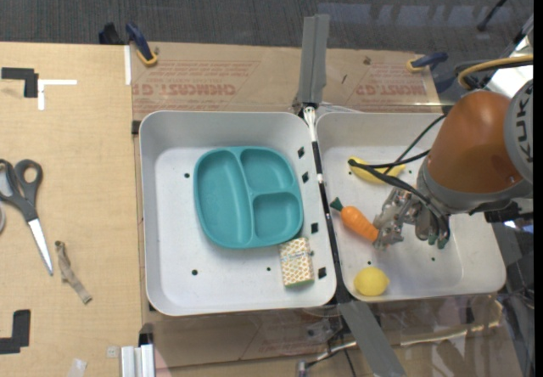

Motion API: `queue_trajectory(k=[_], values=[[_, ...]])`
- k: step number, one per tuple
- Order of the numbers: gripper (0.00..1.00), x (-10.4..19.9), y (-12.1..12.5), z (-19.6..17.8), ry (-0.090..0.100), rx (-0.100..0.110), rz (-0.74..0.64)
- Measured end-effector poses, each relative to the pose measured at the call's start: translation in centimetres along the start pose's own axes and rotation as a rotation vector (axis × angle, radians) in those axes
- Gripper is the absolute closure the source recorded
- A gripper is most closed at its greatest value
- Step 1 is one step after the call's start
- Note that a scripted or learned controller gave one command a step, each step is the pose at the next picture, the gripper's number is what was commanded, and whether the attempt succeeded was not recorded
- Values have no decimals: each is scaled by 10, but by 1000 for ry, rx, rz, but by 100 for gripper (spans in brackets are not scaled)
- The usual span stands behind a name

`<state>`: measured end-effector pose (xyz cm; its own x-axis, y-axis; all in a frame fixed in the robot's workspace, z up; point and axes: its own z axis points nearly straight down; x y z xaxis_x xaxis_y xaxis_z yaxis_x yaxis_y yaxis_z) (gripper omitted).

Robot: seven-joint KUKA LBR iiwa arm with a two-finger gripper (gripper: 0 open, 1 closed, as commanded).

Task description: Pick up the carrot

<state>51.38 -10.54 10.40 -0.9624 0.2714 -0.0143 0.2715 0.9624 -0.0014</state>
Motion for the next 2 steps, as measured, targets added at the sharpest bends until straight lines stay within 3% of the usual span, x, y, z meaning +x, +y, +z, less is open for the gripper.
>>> queue_trajectory(k=[1,2], values=[[100,22,90,-88,11,-1,151],[100,35,17,-301,5,-3,-301]])
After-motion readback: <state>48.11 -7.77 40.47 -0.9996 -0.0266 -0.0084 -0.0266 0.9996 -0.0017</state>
